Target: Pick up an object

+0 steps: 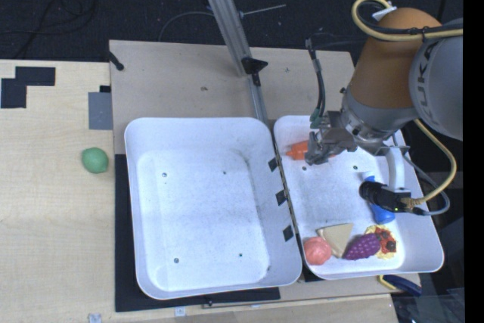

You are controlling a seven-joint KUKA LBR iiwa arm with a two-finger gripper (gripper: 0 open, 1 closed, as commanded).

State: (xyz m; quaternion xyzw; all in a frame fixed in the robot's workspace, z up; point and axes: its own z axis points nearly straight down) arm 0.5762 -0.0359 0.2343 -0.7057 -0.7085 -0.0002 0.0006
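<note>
Right bin [423, 253]: orange object [297, 150] beside pincer [316, 155]

Grey KUKA arm [442, 79] with a bulbous orange band [389, 60] above the wrist, glossy and rounded. White letters "KU" readable on the grey casing at the right edge. 1 pale yellow hose [372, 11] looping over the orange top, another curving down beside the lower segment. Grey metallic wrist flange [367, 125] under the orange. Dark 2-finger gripper [319, 151], black cable [321, 83] rising from it.
</note>
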